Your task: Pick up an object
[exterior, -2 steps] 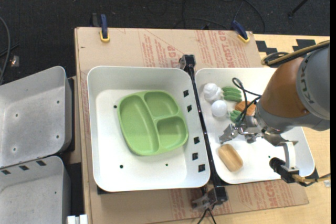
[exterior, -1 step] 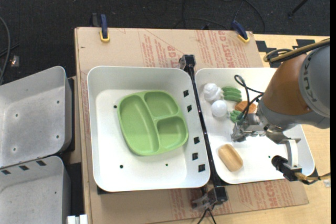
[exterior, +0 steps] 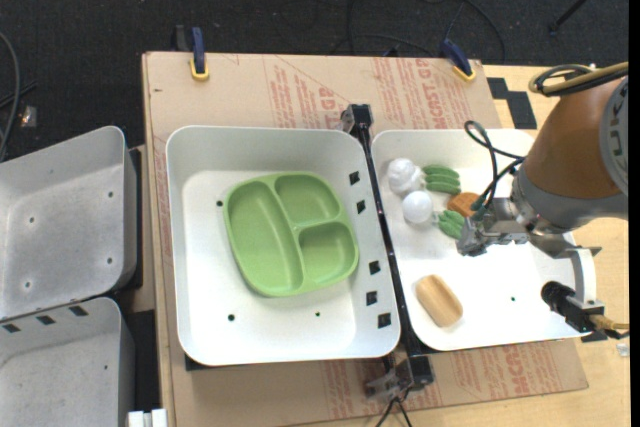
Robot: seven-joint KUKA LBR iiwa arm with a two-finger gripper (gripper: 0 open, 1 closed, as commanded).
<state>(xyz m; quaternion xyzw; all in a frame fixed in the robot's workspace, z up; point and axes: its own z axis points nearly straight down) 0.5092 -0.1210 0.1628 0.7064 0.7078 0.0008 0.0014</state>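
Table [exterior: 300,95] carries two white bins. Left bin [exterior: 190,215]: green divided plate [exterior: 291,234], alone. Right bin [exterior: 500,310]: two white balls [exterior: 403,174], green pieces [exterior: 441,179], orange piece [exterior: 463,204], tan bread-like block [exterior: 439,300] near front. Arm's pincer [exterior: 472,237] low over green-orange cluster; opening and hold cannot be told. Step, by appearance: descent to grasp. Next calls for closing squarely on one piece, then lifting straight.
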